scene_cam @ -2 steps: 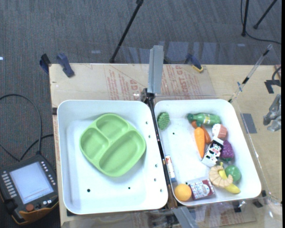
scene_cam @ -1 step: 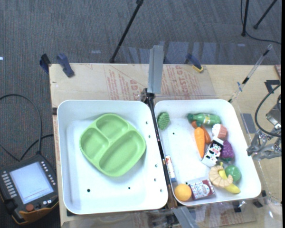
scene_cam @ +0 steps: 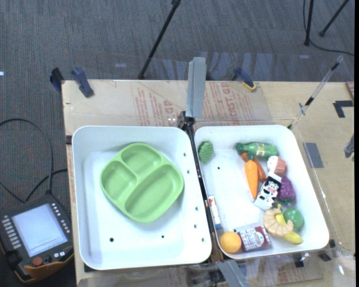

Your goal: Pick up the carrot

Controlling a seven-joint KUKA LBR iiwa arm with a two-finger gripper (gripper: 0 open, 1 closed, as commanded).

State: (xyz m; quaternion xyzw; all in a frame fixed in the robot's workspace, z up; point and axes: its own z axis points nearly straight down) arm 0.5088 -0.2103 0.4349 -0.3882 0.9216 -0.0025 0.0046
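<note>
The carrot [scene_cam: 251, 177] is orange and tapered. It lies in the right bin [scene_cam: 227, 187], right of the bin's middle, with its thin tip pointing toward the front edge. Its thick end touches a small orange-red piece beside the green bottle [scene_cam: 258, 149]. A black-and-white milk carton [scene_cam: 267, 193] leans close against the carrot's right side near the tip.
The right bin also holds a green bumpy pickle [scene_cam: 205, 152], purple grapes [scene_cam: 285, 190], a banana [scene_cam: 292, 237], a lime [scene_cam: 294, 217], an orange [scene_cam: 230, 242] and a red can [scene_cam: 253, 238]. A green divided plate [scene_cam: 142, 181] sits in the left bin [scene_cam: 87, 220].
</note>
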